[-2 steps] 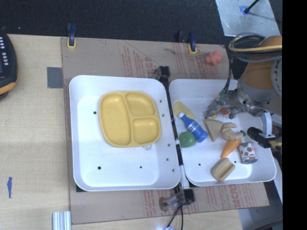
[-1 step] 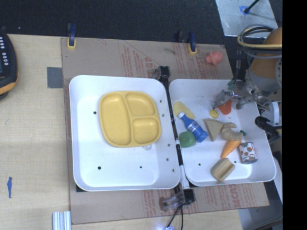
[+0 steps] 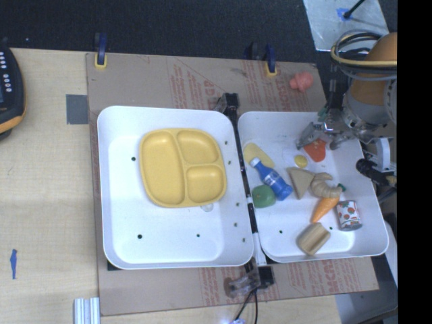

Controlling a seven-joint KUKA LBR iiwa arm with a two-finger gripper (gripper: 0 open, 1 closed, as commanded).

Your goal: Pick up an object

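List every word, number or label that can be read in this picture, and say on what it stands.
Nothing can be read with certainty.
Brown board: faint red printed lettering, too blurred to read.
Small can: red and white label, too small to read.
Blue bottle: no legible text.
Dark device: rows of buttons, markings illegible.

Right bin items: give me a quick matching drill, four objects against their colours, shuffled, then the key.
Objects:
1. bottle
2. carrot
3. divided plate in the left bin
4. round piece beside the bottle

Colours:
A. orange
B. green
C. blue
D. yellow

Pairs: 1-C, 2-A, 3-D, 4-B
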